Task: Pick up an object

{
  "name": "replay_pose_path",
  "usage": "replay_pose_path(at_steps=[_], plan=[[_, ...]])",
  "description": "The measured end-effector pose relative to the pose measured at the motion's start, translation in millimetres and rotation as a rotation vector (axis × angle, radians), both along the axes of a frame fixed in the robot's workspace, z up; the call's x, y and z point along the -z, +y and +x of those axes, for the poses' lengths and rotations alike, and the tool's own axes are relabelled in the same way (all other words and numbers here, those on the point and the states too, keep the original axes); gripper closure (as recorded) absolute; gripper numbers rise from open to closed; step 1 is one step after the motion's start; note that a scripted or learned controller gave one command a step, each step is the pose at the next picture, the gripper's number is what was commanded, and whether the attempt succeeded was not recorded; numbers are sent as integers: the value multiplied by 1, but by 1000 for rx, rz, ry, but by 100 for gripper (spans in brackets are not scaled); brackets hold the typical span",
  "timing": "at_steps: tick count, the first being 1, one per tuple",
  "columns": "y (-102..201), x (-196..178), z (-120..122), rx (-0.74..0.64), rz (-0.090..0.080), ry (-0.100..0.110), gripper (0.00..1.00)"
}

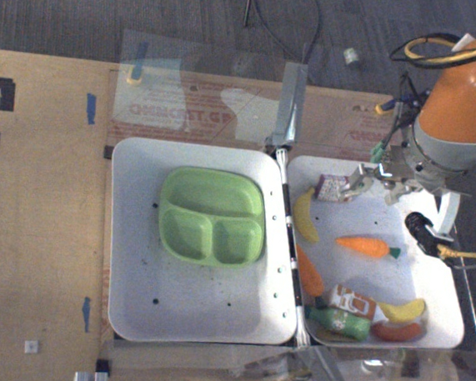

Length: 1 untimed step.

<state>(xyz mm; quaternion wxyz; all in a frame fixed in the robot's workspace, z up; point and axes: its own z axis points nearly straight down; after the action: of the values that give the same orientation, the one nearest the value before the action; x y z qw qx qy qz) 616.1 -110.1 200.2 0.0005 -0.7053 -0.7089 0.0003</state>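
Overhead slanted view of the wooden table [33, 233] bearing two shallow white bins side by side. The left bin [127, 300] holds a green three-compartment plate [212, 216], lying flat toward the bin's upper middle. The grey arm with its orange band [458, 98] enters from the right and hangs over the upper edge of the right bin [442, 289]. Its pincer [381, 181] sits low above that bin's far end, with metal parts splayed to either side; whether it is open or closed cannot be told from this angle, and nothing is seen held in it. Within the right bin, candidates for picking lie as follows: an orange carrot [365, 246] near the centre, well apart from the pincer; a yellow banana [305, 217] along the left wall; a second orange carrot-like piece [309, 273] below it, against the same wall; a green bottle [341, 322] lying on its side at the near edge; a small red-and-white carton [353, 302] touching it; a smaller yellow banana [403, 309] resting above a red item [397, 331], possibly a pepper; and a small purple-and-white packet [332, 188] just beside the pincer.
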Motion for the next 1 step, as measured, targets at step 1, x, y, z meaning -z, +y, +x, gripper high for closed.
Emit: replay_pose_path(at_steps=[1], plan=[[-35,-48,-6,-278,-3,-6,0]])
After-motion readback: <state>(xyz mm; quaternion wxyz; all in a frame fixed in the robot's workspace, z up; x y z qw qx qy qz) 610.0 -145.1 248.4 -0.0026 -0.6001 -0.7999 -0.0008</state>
